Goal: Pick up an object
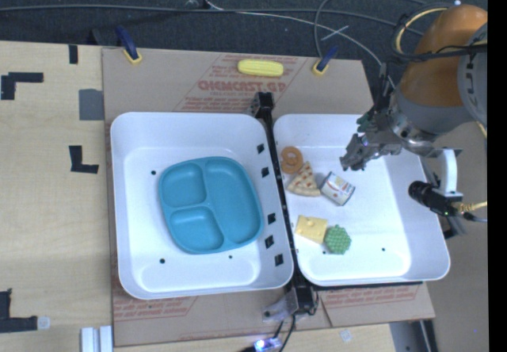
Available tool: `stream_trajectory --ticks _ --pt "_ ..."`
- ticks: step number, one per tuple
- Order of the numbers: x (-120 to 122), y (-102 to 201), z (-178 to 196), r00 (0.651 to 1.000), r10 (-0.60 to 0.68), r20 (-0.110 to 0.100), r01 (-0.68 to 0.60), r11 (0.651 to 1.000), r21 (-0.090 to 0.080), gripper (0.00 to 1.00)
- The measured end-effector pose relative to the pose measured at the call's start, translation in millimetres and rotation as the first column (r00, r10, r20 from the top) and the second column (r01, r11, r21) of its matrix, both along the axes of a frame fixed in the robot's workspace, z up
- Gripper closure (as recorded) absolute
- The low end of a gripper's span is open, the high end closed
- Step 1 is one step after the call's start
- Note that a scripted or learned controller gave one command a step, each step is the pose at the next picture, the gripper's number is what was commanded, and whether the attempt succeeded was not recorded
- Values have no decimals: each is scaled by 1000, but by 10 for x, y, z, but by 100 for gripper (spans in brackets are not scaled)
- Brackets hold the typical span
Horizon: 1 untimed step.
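Arm bent over right bin (396, 263), pincer (354, 158) above small can (338, 189).

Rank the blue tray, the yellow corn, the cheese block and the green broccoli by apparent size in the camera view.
1. blue tray, by far the largest
2. yellow corn
3. cheese block and green broccoli: too alike to rank

Grey arm (440, 101) with an orange band — dark claw (354, 158), thin looping cables overhead

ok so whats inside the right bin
In the right bin: a small ring-shaped piece, a pizza slice, a small can, a yellow cheese block, green broccoli. The gripper covers part of the bin floor.
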<state>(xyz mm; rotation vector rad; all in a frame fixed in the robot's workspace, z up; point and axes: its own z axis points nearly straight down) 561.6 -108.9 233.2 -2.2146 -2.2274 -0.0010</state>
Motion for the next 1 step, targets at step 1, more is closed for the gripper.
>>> stream_trajectory --ticks 1 --pt "100 503 72 1000 1 -1 -1 1000 1 100"
